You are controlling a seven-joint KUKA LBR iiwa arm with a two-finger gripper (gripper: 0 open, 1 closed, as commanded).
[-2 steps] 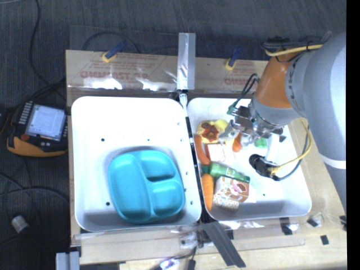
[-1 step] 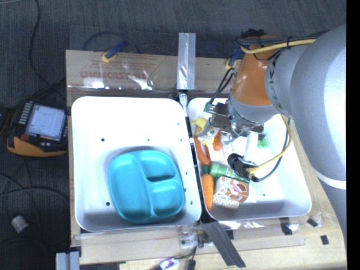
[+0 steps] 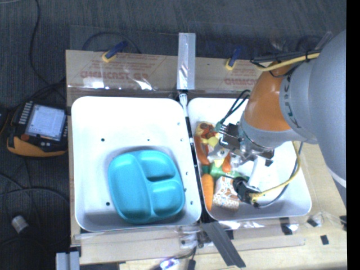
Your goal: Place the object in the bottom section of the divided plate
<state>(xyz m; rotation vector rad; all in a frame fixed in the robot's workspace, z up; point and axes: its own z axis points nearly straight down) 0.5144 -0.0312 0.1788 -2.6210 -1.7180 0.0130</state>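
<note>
1. Grey and orange-banded, the arm (image 3: 292, 103) is seen reaching in from the right, with its bulk hanging over the right bin.
2. Brown cardboard-like board of the table (image 3: 140, 72) is seen behind the two bins, with a yellow-and-blue clamp at each side of its upper edge.
3. The left white bin (image 3: 90, 128) is seen with a blue divided plate lying in its lower middle part.
4. The right white bin (image 3: 295, 198) is seen just beside the left one, with a jumble of small things heaped along its left side.
5. The blue divided plate (image 3: 146, 185) is seen with one long section on its left and two smaller sections on its right; nothing is seen lying in any of them.
6. The jaws (image 3: 233, 159) are lowered into the heap in the right bin; whether they are wide or narrow cannot be told, because they are hidden among the wrist parts and cables.
7. A printed carton (image 3: 226, 194) is seen lying near the bin's lower left, well apart from the plate.
8. An orange carrot (image 3: 207, 189) is seen just left of the carton, against the bin's left wall.
9. Red and yellow toy food pieces (image 3: 207, 135) are seen above the carrot, too small to be told apart.
</note>
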